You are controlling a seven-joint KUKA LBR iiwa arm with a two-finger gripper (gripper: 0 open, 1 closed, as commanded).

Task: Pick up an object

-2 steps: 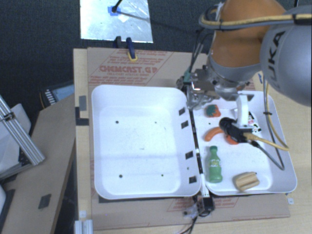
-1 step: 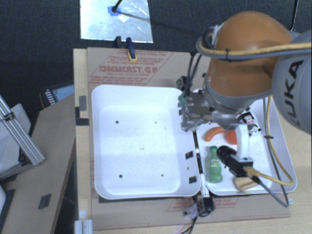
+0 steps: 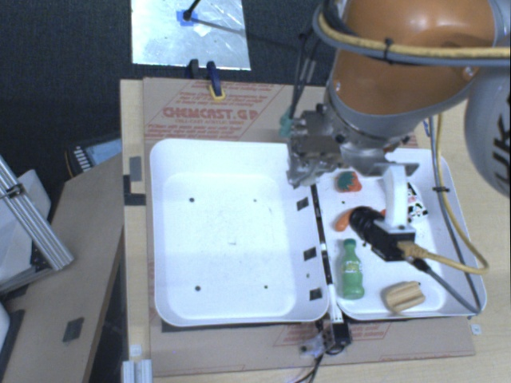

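My gripper (image 3: 308, 164) hangs under the grey and orange wrist, over the far end of the ridge between the two bins. In the right bin (image 3: 455, 214) lie a green bottle (image 3: 351, 270), a tan bread-like piece (image 3: 402, 295), a small orange thing (image 3: 342, 220), a teal and orange item (image 3: 346, 183) and a white piece with black spots (image 3: 413, 203). The teal and orange item is the closest one, just right of the gripper. Nothing shows between the gripper's tips, and the wrist hides the far part of the right bin.
The left bin (image 3: 164, 214) is a shallow white tray with a raised rim. Both bins rest on a cardboard sheet (image 3: 207, 112). A shiny metal plate (image 3: 190, 21) lies behind them. An aluminium rail (image 3: 28, 214) stands at the far left.
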